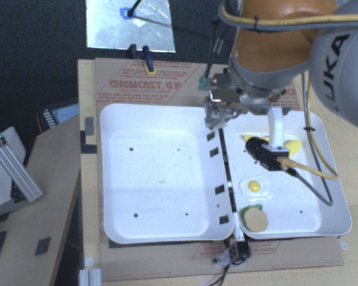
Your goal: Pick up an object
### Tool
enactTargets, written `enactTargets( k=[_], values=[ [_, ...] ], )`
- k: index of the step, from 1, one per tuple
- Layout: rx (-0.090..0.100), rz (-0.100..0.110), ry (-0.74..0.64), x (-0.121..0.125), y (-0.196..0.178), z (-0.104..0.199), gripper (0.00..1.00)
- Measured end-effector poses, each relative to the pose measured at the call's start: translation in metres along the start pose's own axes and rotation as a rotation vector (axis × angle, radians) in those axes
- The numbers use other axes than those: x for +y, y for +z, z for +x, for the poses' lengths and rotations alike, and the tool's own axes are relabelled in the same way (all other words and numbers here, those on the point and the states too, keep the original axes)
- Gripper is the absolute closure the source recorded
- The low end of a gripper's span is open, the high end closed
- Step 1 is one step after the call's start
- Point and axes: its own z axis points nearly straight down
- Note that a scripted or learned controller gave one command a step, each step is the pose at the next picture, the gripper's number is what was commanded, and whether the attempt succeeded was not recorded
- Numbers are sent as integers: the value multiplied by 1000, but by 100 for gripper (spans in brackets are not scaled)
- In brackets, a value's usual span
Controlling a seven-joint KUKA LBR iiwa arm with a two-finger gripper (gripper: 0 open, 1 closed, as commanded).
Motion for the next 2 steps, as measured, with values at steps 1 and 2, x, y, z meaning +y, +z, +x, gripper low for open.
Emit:
enactTargets(
  k=[1, 2],
  values=[
    [2, -12, 2, -37, -14, -73, 100],
    [5, -18, -11, -60, -70, -28, 100]
  ],
)
